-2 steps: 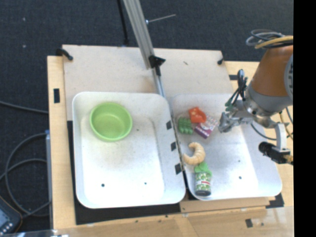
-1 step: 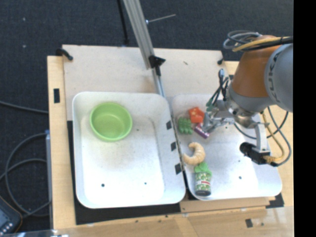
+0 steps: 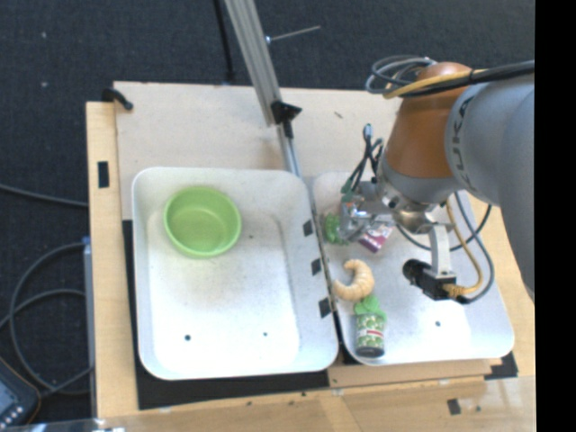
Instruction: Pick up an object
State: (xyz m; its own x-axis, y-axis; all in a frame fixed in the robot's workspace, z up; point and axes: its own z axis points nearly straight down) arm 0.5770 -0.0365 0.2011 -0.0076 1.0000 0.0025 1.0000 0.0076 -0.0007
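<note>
Camera view: grey arm with orange band reaches in from the right, two-finger gripper (image 3: 355,216) low over the right white bin (image 3: 468,331), near its upper left corner. Can't tell the claw state, wrist blocks it. Small green object (image 3: 331,229) and pink-white packet (image 3: 375,237) sit right at the gripper. Tan croissant-shaped toy (image 3: 355,280) lies below them, green-capped bottle (image 3: 369,328) just under that. Round light-green plastic bowl (image 3: 202,221) in the left white bin (image 3: 225,331).

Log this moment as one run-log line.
arm: over right bin | gripper: low by green object | croissant, bottle: untouched | green bowl: left bin
</note>
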